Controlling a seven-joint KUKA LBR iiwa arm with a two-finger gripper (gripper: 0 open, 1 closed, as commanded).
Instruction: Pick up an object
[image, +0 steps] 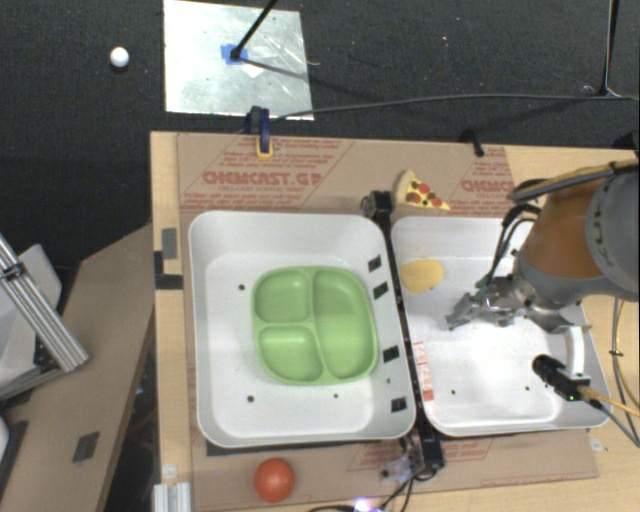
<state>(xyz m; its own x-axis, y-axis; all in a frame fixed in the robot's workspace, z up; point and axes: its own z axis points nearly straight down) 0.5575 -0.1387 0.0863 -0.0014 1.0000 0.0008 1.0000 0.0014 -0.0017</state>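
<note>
From the overhead camera I see the arm (565, 250) reaching in from the right over the right bin (480, 400), its orange band above the wrist. The gripper (462, 312) sits low over the white floor of that bin, pointing left toward the middle divide. From this angle I cannot tell whether it is spread or pressed together, and I see nothing held in it.

The closest candidate for a pick is a pale yellow piece (423, 274), flat and roundish. It lies on the far left part of the right bin's floor, near the wall shared with the left bin (215, 400), and near the gripper but apart from it.

In the left bin a green divided plate (315, 325) lies flat, roughly centred.

Outside the bins, a toy pizza slice (422, 192) rests on the cardboard sheet (300, 175) just beyond the right bin's far left corner. A red ball (274, 479) sits at the bench's near edge, in front of the left bin. A small white ball (120, 57) lies on the black cloth at top left.
</note>
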